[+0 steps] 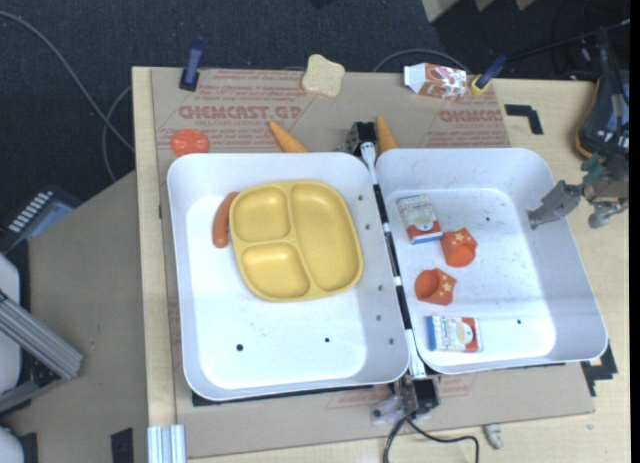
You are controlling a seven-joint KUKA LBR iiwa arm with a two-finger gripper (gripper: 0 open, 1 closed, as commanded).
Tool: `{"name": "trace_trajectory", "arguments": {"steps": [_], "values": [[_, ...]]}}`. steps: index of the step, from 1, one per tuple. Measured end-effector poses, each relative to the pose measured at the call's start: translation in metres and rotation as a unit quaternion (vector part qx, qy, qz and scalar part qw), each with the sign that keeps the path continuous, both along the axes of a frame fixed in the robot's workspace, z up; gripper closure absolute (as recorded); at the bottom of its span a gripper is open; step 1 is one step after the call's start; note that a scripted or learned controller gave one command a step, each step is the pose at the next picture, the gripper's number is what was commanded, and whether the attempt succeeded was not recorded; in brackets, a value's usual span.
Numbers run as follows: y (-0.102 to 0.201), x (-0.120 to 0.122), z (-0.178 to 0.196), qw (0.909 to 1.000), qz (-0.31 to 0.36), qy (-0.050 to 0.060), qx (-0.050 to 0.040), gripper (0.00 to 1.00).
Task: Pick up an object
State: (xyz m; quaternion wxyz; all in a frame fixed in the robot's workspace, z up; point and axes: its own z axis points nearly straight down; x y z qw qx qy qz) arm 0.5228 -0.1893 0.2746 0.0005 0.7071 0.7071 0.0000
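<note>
orange cup (435, 286) lies in the right bin (560, 291), low and left of centre, beside a small carton (453, 333). the gripper (575, 201) hangs over that bin's right rim, fingers spread, nothing between them; the cup is leftward and nearer me.

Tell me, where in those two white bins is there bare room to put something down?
Left bin: the floor below the yellow divided plate. Right bin: its right half, past the small cartons and red pieces. Crowded along the right bin's left side.
</note>
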Motion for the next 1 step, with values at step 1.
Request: {"name": "trace_trajectory", "arguments": {"steps": [1], "values": [[0.0401, 0.0305, -0.0989, 1.0, 0.001, 0.001, 0.0008, 0.0]]}}
